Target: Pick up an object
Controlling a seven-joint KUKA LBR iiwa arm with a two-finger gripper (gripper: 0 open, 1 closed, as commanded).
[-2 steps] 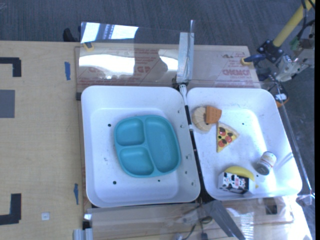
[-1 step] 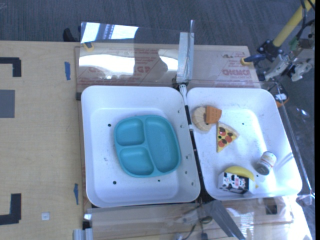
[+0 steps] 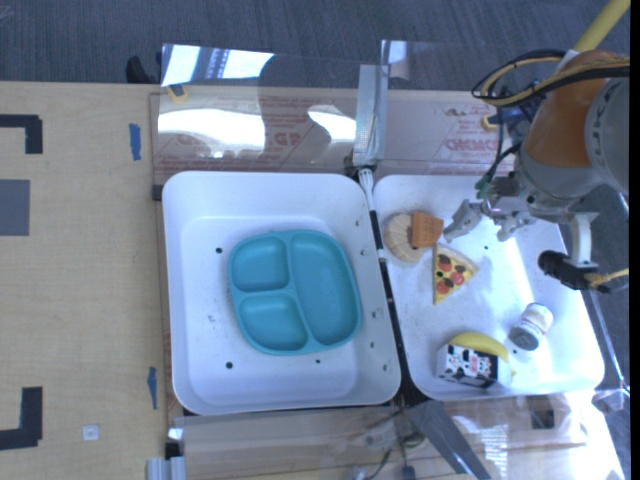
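In the right bin [image 3: 560,373] lie a round cracker with an orange block on it [image 3: 412,234], a pizza slice toy [image 3: 450,273], a yellow banana [image 3: 484,344], a black and white box [image 3: 470,366] and a small white jar [image 3: 531,326]. My gripper [image 3: 484,221] hangs over the far part of this bin, right of the cracker and above the pizza slice. Its two grey fingers [image 3: 460,218] stand spread apart with nothing between them.
The left bin [image 3: 190,218] holds a teal divided plate [image 3: 294,290]. Clear plastic walls [image 3: 370,118] rise behind both bins. Cables and the orange-banded wrist [image 3: 565,118] sit above the right bin's far right corner.
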